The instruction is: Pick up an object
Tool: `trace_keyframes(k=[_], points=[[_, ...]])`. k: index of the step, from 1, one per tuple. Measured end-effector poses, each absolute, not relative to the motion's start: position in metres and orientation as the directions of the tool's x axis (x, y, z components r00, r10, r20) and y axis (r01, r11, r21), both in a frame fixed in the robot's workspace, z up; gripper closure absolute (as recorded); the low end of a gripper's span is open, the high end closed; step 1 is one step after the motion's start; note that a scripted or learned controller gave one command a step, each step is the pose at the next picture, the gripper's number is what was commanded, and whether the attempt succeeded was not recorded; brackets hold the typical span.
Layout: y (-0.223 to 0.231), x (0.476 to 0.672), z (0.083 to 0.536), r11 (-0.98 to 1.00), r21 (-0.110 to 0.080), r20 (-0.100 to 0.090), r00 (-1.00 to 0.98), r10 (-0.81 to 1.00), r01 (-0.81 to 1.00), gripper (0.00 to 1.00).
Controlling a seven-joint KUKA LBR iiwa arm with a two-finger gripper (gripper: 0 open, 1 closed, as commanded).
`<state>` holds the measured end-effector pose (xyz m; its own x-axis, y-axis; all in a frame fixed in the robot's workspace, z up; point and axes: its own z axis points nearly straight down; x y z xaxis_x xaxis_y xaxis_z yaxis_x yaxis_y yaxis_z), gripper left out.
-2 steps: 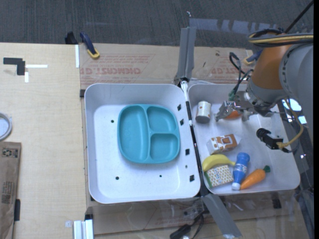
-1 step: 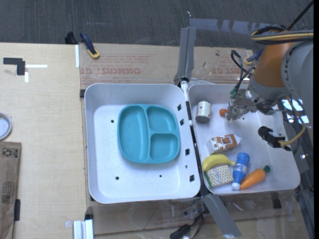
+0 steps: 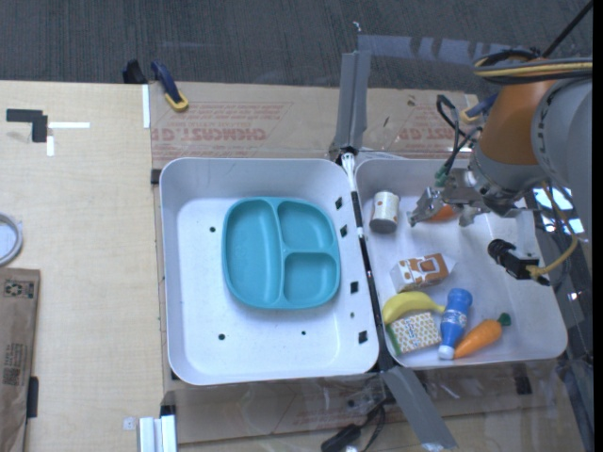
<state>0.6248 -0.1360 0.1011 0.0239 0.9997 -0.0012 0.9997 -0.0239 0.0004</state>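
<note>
My gripper hangs over the back of the right bin, below the arm's orange band. A small orange object shows between its fingers, and the fingers are closed on it. To its left a silver can lies near the bin's left wall. Toward the front of the same bin are a small brown-and-white carton, a banana, a patterned box, a blue bottle and a carrot.
The left bin holds a teal divided plate. A ridge separates the two bins. A black cable fitting hangs beside the arm over the right bin's right side.
</note>
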Motion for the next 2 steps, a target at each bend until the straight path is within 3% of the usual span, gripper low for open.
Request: trace_keyframes(k=[1,2], points=[[-0.090,0.630,0.192,-0.203,-0.001,-0.002,0.203,0.979,0.979,0.00],[-0.146,0.623,0.091,-0.264,-0.001,-0.002,0.264,0.964,0.964,0.00]])
